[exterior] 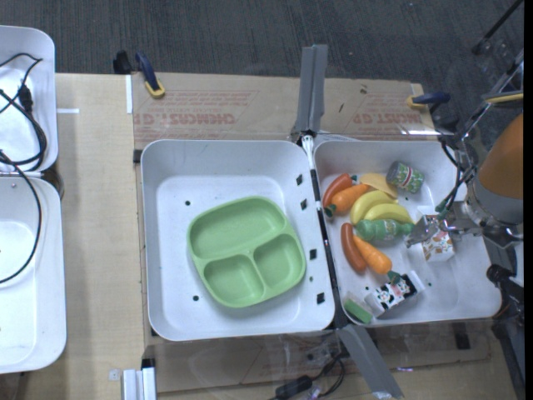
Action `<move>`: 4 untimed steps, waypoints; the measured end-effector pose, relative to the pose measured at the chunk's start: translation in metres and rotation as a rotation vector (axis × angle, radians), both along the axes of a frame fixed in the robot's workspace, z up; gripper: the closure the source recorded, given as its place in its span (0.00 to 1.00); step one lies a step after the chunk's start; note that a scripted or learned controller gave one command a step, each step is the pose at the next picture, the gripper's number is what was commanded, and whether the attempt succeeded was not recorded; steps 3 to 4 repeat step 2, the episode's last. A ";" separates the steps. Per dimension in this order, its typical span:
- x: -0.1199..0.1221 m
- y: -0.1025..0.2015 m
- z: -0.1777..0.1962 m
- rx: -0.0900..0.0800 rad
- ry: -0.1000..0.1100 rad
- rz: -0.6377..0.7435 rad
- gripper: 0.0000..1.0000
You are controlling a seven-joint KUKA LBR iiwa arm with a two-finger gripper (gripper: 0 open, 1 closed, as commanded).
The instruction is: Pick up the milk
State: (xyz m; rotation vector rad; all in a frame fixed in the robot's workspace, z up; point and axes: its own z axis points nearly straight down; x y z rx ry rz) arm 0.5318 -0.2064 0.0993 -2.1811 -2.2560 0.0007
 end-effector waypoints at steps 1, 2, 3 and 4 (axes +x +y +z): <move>-0.001 -0.002 0.005 0.001 0.005 -0.003 1.00; 0.022 0.033 0.093 -0.002 0.003 0.016 1.00; 0.022 0.033 0.093 -0.002 0.003 0.016 1.00; 0.022 0.033 0.093 -0.002 0.003 0.016 1.00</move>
